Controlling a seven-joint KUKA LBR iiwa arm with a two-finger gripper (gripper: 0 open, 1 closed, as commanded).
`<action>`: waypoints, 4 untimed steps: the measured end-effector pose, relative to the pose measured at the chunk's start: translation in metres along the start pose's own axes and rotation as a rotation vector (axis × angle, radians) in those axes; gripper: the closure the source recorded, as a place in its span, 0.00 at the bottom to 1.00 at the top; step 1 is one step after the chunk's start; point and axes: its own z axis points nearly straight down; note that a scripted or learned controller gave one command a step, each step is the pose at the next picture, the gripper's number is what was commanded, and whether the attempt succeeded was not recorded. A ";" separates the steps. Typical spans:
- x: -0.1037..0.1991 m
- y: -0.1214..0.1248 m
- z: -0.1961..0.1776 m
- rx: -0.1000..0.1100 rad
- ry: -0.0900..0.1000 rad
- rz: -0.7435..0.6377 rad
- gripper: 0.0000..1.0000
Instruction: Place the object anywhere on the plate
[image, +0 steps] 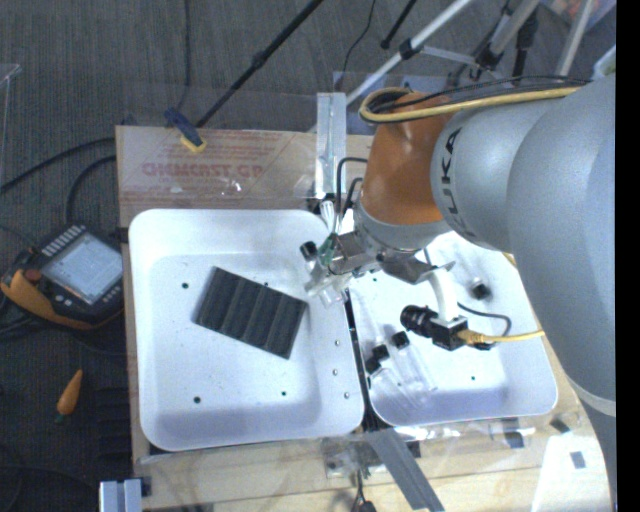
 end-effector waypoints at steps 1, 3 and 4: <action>0.039 0.097 -0.008 0.000 -0.004 -0.082 1.00; 0.129 0.139 -0.023 -0.005 -0.004 -0.738 1.00; 0.161 0.060 -0.065 -0.001 -0.004 -0.831 1.00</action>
